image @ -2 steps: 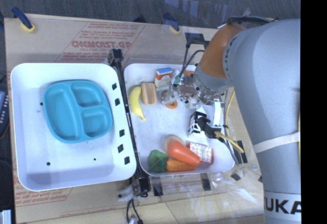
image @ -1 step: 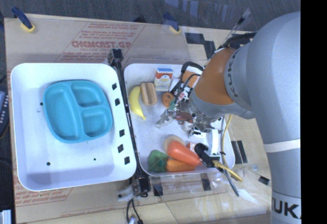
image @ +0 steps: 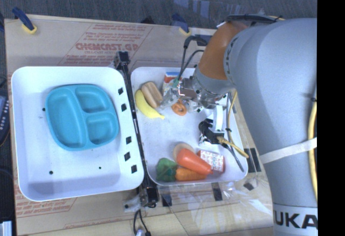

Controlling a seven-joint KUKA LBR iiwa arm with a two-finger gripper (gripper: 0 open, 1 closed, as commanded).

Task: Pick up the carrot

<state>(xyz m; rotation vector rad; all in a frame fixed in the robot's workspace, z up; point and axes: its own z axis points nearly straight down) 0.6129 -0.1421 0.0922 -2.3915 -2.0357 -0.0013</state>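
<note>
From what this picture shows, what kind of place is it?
Probably a robotics lab test bench, not a kitchen. Two white bins sit on a clamped protective sheet, one holding toy food such as a carrot and a banana, with an industrial arm reaching in.

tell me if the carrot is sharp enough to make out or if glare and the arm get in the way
Camera view: the carrot is soft but readable, with no glare on it; the right bin is evenly lit; the arm looms large and blurry in front, covering that bin's right edge; the claw area is cluttered and indistinct.
</note>
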